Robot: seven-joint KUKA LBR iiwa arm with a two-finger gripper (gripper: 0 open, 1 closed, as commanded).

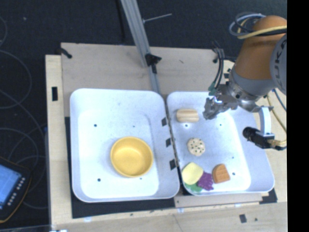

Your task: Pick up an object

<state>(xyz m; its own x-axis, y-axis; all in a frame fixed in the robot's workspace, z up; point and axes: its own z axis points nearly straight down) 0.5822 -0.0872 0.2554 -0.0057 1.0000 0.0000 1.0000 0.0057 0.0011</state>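
Bread roll (187,115) beside gripper (210,111) (finger state: cannot tell); likely light, stiff; pinch across its short width.

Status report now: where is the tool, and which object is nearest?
Tool low in right bin, nothing seen in it. Bread roll just left of it, apart. Nothing between them.

Even, fairly bright light falls from above on the tabletop (111,66), and the two white bins (87,110) come close to washing out, with faint speckled noise on their floors. Shadows are soft and short. The surrounding floor (29,23) is very dark. Overall focus is slightly soft, detail coarse.
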